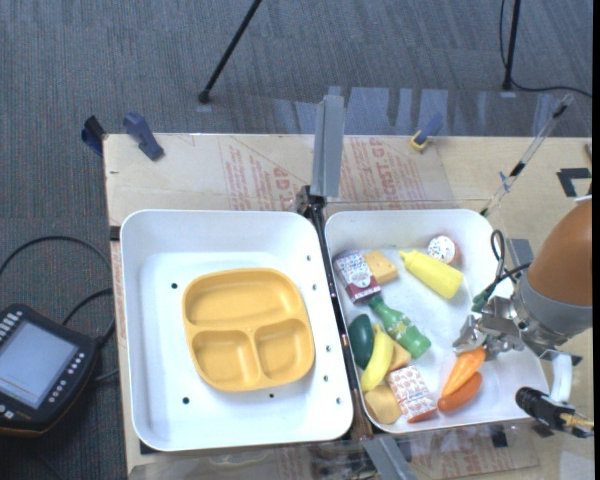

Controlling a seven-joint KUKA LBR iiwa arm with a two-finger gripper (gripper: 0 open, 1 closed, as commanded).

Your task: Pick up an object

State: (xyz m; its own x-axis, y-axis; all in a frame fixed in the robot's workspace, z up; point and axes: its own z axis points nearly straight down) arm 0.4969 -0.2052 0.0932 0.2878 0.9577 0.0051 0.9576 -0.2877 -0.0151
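Two shallow white bins were set side by side on the bench. The left bin [140,268] carried a yellow divided tray [248,328] near its middle, with three compartments. The right bin [420,218] held a scatter of toy food.

Toward the right bin's far edge a yellow mustard bottle [432,273] was laid at a slant, with a small round white and red ball [441,249] just beside it at the far side. Near the bin's left wall a dark red packet [355,275] was seen touching a yellow cheese wedge [382,265]. Below these a green bottle [400,326] was laid tilted across the middle, and a dark green vegetable [361,340] and a banana [378,358] lay alongside it near the left wall. At the near edge a white and red snack packet [413,391] was placed beside a pale yellow lump [382,404].

The arm was reached in over the bin's right edge, its orange band showing above the wrist. The gripper [485,336] was lowered toward the right part of the bin, directly over the upper end of an orange carrot [463,370], which lay tilted near the near right corner. A second orange-red piece [459,393] was found just beneath the carrot, touching it. Whether the carrot was touched could not be told, and how far the hand was open, or whether anything was held in it, could not be made out.
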